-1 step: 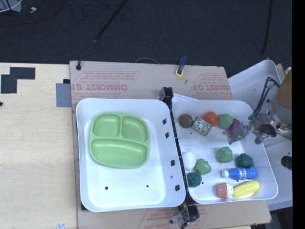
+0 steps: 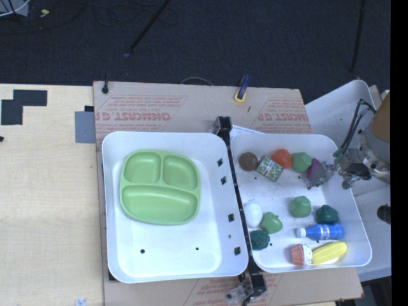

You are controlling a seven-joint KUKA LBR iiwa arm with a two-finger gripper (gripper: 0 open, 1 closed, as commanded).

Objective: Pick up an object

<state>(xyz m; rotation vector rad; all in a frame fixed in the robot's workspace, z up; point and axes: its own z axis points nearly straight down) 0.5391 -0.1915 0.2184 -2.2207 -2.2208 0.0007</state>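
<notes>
The right bin (image 2: 357, 234) holds several small toys. Along its far side lie a brown ball (image 2: 248, 162), a green-and-red box (image 2: 270, 168), an orange piece (image 2: 281, 158), a green piece (image 2: 301, 162) and a purple piece (image 2: 314, 169). My gripper (image 2: 332, 180) hangs low over the bin's far right part, open, with bare bin floor between its fingers. Its left finger (image 2: 317, 181) is right beside the purple piece. Nearer the front lie a green lump (image 2: 299, 206), a dark green lump (image 2: 327, 214), a blue bottle (image 2: 322, 233) and a yellow corn (image 2: 328, 253).
The left bin (image 2: 127, 254) bears a light green divided plate (image 2: 159, 187). A white ball (image 2: 253, 213), a light green piece (image 2: 271, 222), a dark teal piece (image 2: 259, 239) and a pink cup (image 2: 298, 254) sit by the right bin's left and front walls. The arm (image 2: 376, 152) reaches in from the right.
</notes>
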